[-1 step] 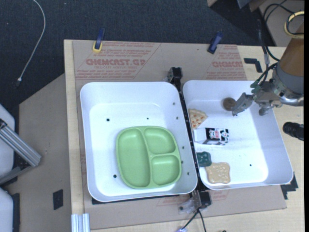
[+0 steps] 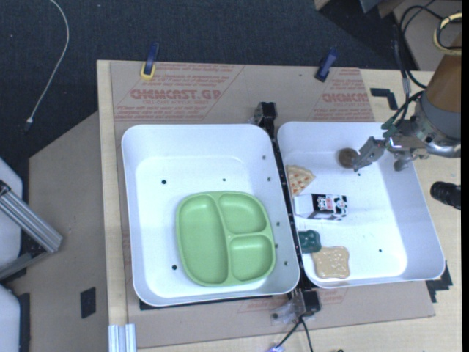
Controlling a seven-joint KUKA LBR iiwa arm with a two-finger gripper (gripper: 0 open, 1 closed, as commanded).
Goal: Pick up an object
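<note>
Hovering my tool (image 2: 379,155) over the far side of the right bin (image 2: 410,218), I am carrying nothing; its fingers are standing apart. The pick is not yet made. A small brown round object (image 2: 347,157) is lying just beside my fingertips, nearest to grasp. Farther off are lying a waffle-like piece (image 2: 299,177), a black-and-white box (image 2: 329,205), and a tan toast (image 2: 331,262). Nothing is blocking my way.

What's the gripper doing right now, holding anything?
Gripper: over the right bin, beside a small round brown object; grip state cannot be told.
</note>
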